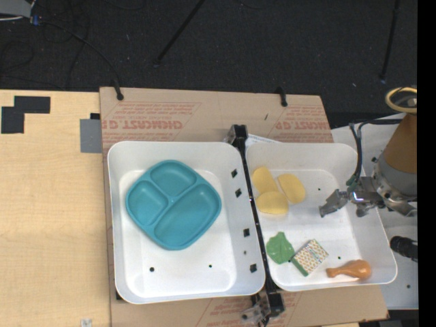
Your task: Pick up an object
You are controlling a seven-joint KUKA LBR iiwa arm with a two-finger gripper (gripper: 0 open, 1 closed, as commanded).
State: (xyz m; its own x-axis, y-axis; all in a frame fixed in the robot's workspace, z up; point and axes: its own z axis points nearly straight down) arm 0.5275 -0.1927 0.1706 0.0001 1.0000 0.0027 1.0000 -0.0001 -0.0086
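- Now, the two white bins sit side by side on the surface (48, 203), on a sheet of cardboard (204, 118), probably so that whatever the arm drops stays inside a wall.
- The left bin (126, 278) holds a teal divided plate (174, 204), lying flat near the middle and well apart from everything the arm can reach at once.
- The right bin (340, 157) carries the loose pieces: three yellow lumps (276, 191) pressed together near the divider, a green scrap (278, 247) below them, a small patterned box (310, 257) just beside the green scrap, and an orange drumstick-shaped toy (351, 270) near the bottom right corner.
- The hand (338, 202) reaches in from the right edge and hangs over the right bin's middle band; nothing shows between its fingers, and whether they stand apart or together I cannot tell.
- No piece is picked out by the task; the yellow lumps lie nearest, to the hand's left at about its level, with bare bin floor between.
- The box and the drumstick toy lie nearer the front wall, below the hand.
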